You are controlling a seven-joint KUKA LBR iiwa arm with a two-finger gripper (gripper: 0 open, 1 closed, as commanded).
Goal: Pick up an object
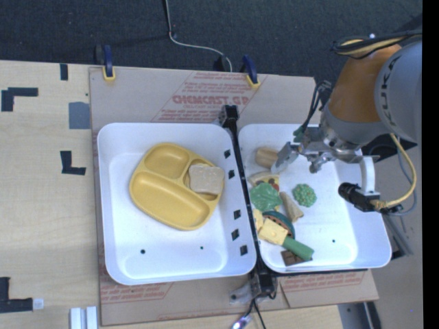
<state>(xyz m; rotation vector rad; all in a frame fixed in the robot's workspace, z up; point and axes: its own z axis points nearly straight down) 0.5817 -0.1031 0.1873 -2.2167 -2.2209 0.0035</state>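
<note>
Left bin [113, 204]: yellow tray [168, 184] with a beige block [206, 179]. Right bin [374, 249]: toy pile [278, 214] centre-frame; gripper [302, 157] above it, fingers apart, empty. We judge the approach under way; next, descend onto one piece and close.

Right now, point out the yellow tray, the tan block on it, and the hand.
yellow tray [159, 196]: camera view, large front compartment.
tan block [206, 179]: camera view, top face.
hand [300, 157]: camera view, between the fingertips.
</note>
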